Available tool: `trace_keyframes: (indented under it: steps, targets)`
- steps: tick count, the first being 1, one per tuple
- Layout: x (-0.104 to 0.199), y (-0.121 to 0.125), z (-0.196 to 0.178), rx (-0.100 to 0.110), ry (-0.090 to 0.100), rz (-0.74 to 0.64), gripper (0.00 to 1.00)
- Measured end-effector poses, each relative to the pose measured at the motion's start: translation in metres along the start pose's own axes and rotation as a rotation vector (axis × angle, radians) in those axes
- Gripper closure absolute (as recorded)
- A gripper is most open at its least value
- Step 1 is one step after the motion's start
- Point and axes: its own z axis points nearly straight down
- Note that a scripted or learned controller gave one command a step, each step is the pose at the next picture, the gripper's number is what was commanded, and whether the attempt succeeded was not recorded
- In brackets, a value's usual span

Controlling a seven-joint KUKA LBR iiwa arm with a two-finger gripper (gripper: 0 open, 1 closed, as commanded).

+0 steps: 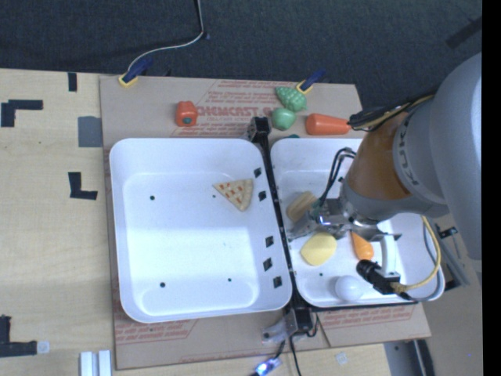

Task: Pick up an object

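In the right bin (313, 292) lie a tan bread-like piece (300, 205), a yellow lemon-shaped toy (318, 249), a small orange piece (362, 246) and a white egg-like ball (348, 288). My gripper (319, 219) reaches down from the grey arm with its orange band, low in the right bin between the tan piece and the yellow toy. Its tips sit close above the yellow toy's top edge. The arm hides much of the bin's right half. In the left bin (141, 233) rests a waffle-patterned pizza wedge (236, 192).
Beyond the bins on the cardboard sit a red-orange toy (185, 113), two green toys (288, 98) and an orange carrot (326, 123). A black divider clip strip (270, 210) runs between the bins. A cable (172, 47) trails across the dark cloth behind.
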Motion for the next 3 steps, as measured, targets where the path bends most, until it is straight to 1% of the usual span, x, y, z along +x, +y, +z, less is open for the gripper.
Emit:
trace_keyframes:
  steps: [1, 2, 3]
  targets:
    - [0.073, 0.092, -0.110, -0.017, -0.001, -0.005, 0.00]
    - [0.145, 0.006, -0.101, 0.007, 0.002, -0.001, 0.00]
    - [0.142, 0.009, -0.111, 0.003, 0.000, 0.001, 1.00]
